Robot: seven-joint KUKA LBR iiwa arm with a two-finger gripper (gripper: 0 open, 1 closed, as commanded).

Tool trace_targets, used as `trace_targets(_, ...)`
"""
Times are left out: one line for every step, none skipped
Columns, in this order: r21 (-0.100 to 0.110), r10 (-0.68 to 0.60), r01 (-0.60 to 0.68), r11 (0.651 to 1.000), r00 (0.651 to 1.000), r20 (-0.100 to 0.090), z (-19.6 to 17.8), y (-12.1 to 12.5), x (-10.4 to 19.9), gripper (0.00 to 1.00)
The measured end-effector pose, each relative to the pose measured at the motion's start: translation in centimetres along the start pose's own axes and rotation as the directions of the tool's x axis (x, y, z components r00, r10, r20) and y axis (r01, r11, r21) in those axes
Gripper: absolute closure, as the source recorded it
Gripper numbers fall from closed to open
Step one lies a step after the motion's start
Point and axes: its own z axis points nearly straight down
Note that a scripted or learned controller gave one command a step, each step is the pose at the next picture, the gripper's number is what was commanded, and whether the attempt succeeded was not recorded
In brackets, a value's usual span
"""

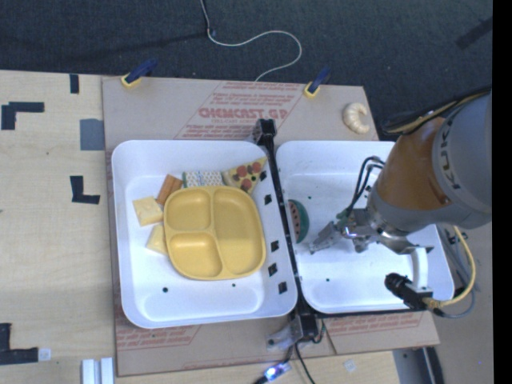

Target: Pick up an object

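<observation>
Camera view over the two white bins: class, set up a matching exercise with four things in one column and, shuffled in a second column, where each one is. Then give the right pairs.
Things
1. yellow divided plate
2. round green object
3. gripper
4. pale lump

Places
A. on the cardboard beyond the right bin
B. in the middle of the left bin
C. over the floor of the right bin, near its middle
D. by the left wall of the right bin

Pairs: 1-B, 2-D, 3-C, 4-A
</observation>
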Motion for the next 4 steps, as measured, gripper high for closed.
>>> trace_targets(-0.005,-0.002,0.002,1.0,1.0,0.001,3.4,0.0,0.1,0.0)
trace_targets(-0.007,-0.001,0.001,1.0,1.0,0.002,2.1,0.0,0.0,1.0)
trace_targets(-0.009,0.0,0.0,1.0,1.0,0.001,-3.7,0.2,-0.7,1.0)
trace_targets(-0.009,-0.002,0.002,1.0,1.0,0.001,-8.9,-0.4,0.2,1.0)
